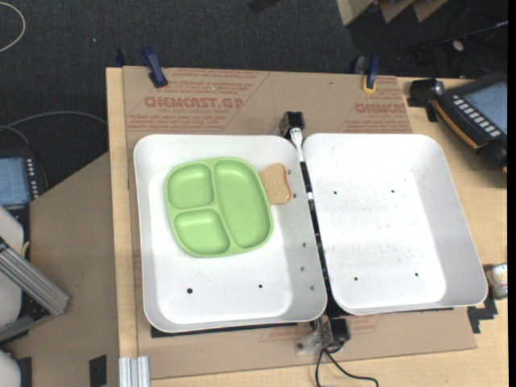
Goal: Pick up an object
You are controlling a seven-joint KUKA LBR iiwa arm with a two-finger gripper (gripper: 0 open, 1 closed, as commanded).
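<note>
Small greyish bit (501, 278) at rt edge, poss. arm

camera view: fixed above bench | looks down at a slant | takes in both white bins, left bin (157, 240) and right bin (435, 216), whole | bench's far edge at top

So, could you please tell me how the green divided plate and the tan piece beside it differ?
The green divided plate is far larger than the tan toast-like piece. The plate is glossy green with three compartments; the piece is flat, tan and plain. The plate sits mid-bin; the piece lies at its right rim. Both lie in the left bin.
</note>
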